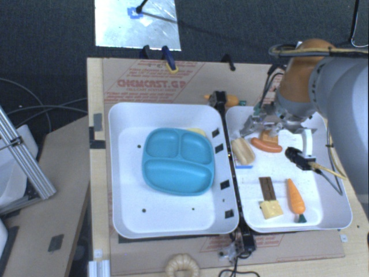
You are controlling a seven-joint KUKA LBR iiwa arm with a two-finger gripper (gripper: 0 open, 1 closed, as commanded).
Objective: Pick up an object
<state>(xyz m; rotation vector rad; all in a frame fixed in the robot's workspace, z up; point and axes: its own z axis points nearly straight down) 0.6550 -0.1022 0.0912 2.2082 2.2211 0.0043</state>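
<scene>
My gripper (260, 128) hangs low over the back of the right bin (328, 212), on the grey arm that reaches in from the right. Just in front of it lies an orange-red sausage (266, 146), very close to the gripper; contact cannot be made out. A tan hot-dog bun (243, 150) lies to the sausage's left, near the bin's left wall. Further forward are a brown chocolate bar (266, 187), a pale yellow cheese block (271, 209) and an orange carrot (296, 196).
The left bin (127, 212) holds a blue divided plate (179, 160) with a small yellow piece (198, 131) behind it. A divider with black clips (223, 154) separates the bins. A beige ring (184, 265) lies off the bench's front edge.
</scene>
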